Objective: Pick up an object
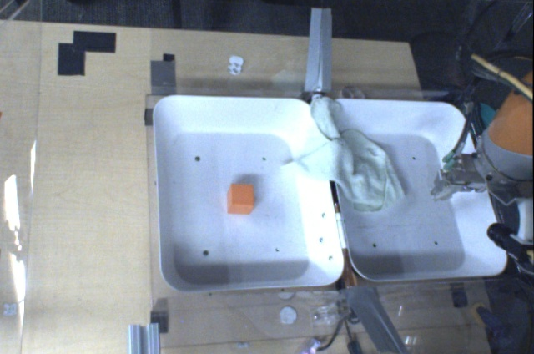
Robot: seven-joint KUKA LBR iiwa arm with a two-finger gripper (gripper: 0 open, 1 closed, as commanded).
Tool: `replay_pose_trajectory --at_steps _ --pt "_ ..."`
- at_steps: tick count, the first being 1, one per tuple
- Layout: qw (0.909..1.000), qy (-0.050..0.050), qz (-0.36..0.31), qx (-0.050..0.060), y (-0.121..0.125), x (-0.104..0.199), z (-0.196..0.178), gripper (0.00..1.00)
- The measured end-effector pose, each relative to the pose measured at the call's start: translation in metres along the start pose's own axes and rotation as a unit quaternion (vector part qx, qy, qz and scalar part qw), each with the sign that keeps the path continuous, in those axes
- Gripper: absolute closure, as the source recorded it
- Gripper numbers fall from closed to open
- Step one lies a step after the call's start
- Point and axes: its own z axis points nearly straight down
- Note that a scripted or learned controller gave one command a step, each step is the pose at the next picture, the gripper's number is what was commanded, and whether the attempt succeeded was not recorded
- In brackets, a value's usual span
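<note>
My claw [449,179] sits at the right side of the right bin [417,260], low over its white floor, with my grey wrist and the orange band [511,125] just behind it at the edge of the view. The tips are small and blurred against the white, so I cannot tell how they are set. Nothing shows between them.

Nearest to me, a little to the left on the same floor, lies a pale green cloth [365,170]. It is crumpled in a heap, clear of my claw, and one twisted end runs up and over the wall where the two bins meet, near the upright metal post [319,52].

Farther off, across that shared wall, the left bin [179,202] holds a small orange cube [241,198]. It sits flat near the middle of the floor, well apart from the cloth and from me.

Beyond the bins the wooden bench [83,177] carries black tape marks [85,50] at its far left corner.
</note>
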Motion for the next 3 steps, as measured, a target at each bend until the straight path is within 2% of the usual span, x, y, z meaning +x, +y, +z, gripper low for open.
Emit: replay_pose_trajectory --at_steps 1,2,3 --pt "0.9997 -0.001 0.023 0.000 0.072 0.006 -0.055 1.00" --pt "0.9954 0.000 -0.095 0.000 0.086 0.015 -0.037 1.00" --pt "0.9885 -0.001 -0.151 -0.003 0.130 0.081 0.028 1.00"
